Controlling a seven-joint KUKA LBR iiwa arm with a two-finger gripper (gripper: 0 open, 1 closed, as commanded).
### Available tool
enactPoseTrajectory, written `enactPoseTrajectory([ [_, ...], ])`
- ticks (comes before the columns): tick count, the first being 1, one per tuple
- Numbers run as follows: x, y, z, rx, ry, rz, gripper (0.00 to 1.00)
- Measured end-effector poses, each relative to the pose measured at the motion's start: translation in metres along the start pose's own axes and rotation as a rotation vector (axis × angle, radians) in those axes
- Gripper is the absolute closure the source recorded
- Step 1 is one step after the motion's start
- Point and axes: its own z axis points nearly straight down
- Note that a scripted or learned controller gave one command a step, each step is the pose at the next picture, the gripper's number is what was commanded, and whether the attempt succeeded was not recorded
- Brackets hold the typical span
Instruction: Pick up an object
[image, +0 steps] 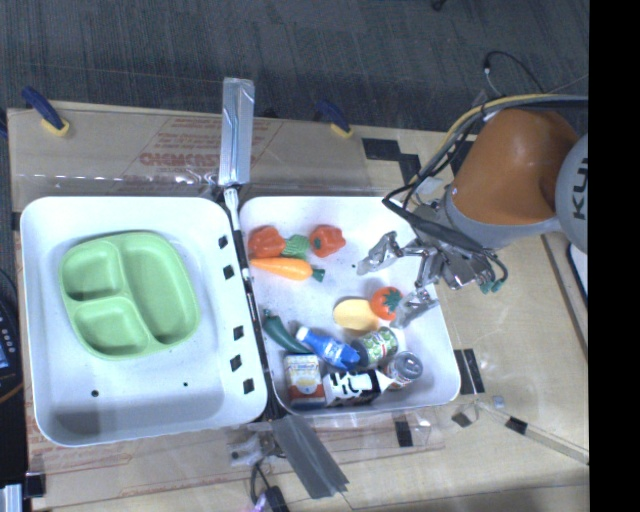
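Observation:
My gripper (400, 276) hangs over the right bin (300, 213) near its right side, fingers spread open with nothing between them. One fingertip (378, 252) points toward the bin's middle; the other (417, 301) sits just right of a small red tomato (385, 300). A yellow lemon (354, 314) lies beside the tomato. Toward the bin's back left lie an orange carrot (283, 268), a red pepper (264, 241) and another red-orange vegetable (327, 239). Along the front lie a blue bottle (328, 346), a green can (379, 346) and a small jar (303, 374).
The left bin (40, 330) holds a green divided plate (125, 292). A metal divider strip (236, 140) stands at the back between the bins. Blue clamps (45, 110) grip the rear board. The grey arm with its orange band (510, 165) reaches in from the right.

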Motion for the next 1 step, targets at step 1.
enactPoseTrajectory([
  [1,-0.0597,0.0249,0.0175,0.0,-0.004,-0.239,0.0],
])
